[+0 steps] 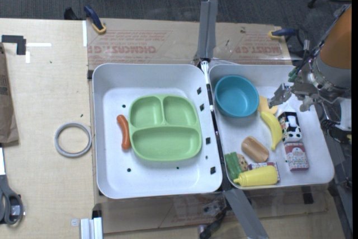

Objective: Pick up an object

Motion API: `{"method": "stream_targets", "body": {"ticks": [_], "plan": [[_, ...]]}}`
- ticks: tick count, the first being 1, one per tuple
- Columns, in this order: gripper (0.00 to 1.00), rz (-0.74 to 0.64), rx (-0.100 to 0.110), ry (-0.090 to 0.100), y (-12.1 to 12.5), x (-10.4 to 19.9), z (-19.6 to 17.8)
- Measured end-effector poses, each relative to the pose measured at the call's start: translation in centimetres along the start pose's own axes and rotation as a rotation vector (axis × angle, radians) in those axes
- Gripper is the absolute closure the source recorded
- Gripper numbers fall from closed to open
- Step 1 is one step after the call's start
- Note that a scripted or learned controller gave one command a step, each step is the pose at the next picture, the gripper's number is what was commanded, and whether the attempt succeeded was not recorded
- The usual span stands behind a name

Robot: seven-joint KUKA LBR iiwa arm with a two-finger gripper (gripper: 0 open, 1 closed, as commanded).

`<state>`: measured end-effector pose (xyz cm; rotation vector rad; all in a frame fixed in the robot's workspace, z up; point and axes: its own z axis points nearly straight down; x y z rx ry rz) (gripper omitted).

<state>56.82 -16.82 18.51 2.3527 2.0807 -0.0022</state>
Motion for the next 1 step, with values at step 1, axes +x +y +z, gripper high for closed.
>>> {"method": "stream_targets", "body": {"ticks": [1], "plan": [[0.00,-0.110,-0.021,-0.005,0.74,-0.31,7.18]]}}
